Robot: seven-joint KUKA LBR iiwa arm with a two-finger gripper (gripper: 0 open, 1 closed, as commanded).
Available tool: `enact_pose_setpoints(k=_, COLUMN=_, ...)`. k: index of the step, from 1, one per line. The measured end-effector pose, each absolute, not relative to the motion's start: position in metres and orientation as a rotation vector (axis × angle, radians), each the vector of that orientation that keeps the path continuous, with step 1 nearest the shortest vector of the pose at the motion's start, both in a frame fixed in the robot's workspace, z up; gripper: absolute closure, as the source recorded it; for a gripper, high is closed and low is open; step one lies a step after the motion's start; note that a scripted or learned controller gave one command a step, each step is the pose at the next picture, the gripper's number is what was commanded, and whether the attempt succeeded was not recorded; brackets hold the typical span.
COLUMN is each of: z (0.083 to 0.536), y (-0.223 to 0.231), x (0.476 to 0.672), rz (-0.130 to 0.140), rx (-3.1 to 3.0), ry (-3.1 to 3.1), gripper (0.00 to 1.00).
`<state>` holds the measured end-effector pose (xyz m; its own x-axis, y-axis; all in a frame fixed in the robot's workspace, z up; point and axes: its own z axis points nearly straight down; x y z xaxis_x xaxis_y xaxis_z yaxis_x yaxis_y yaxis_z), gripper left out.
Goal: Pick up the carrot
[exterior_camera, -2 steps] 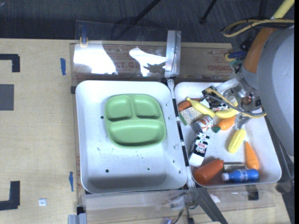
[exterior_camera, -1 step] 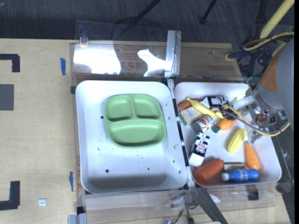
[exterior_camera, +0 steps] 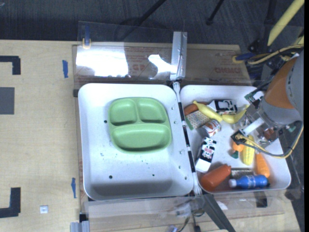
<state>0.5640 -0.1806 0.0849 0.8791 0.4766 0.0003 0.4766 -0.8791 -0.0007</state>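
The carrot lies near the front right corner of the right bin, beside the corn and touching the blue bottle, so the hand, spread or pressed together I cannot tell, should descend across its narrow width, clear of both.

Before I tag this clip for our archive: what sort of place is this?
Probably a robotics lab: a robot arm reaching into a white bin of toy food, banana and carrot included, on a taped wooden bench, stand legs behind.
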Motion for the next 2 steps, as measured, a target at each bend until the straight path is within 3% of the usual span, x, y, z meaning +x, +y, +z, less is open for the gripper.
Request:
enact_pose_setpoints(k=1, z=0.151, y=-0.217, x=0.616, rz=0.002, rx=-3.079, ry=-0.622, gripper=0.00)
enact_pose_setpoints(k=2, z=0.147, y=-0.161, x=0.532, rz=0.004, rx=-3.035, ry=-0.801, gripper=0.00)
